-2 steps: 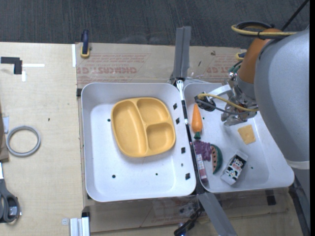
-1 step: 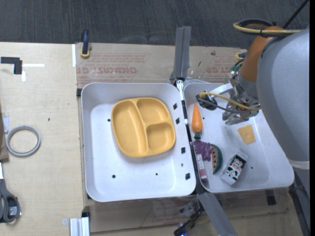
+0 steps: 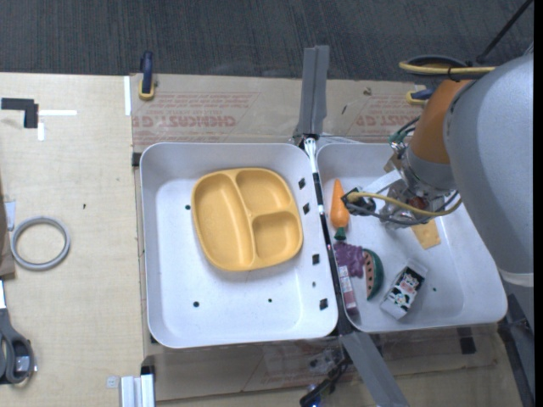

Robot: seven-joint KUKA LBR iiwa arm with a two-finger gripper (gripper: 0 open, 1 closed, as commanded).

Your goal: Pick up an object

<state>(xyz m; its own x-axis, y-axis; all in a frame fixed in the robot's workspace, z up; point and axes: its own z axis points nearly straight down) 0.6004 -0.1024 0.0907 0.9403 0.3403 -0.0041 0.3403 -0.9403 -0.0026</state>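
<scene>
The right bin [image 3: 475, 303] holds several small toys. An orange carrot [image 3: 339, 203] lies against its left wall. Below it sit a purple packet [image 3: 346, 265], a watermelon slice [image 3: 372, 273] and a black-and-white milk carton [image 3: 403, 291]. A tan flat piece [image 3: 427, 233] lies just under the wrist. My gripper [image 3: 392, 207] hangs low over the bin's upper middle, right of the carrot and above-left of the tan piece. Its tip is tangled in cables and shadow.
The left bin [image 3: 170, 295] holds a yellow divided plate [image 3: 247, 219]. A grey divider bar [image 3: 312, 91] runs between the bins. On the bench at left lie a grey ring [image 3: 38, 242] and scissors [image 3: 15, 354]. The arm's bulk [image 3: 501, 168] covers the right bin's right side.
</scene>
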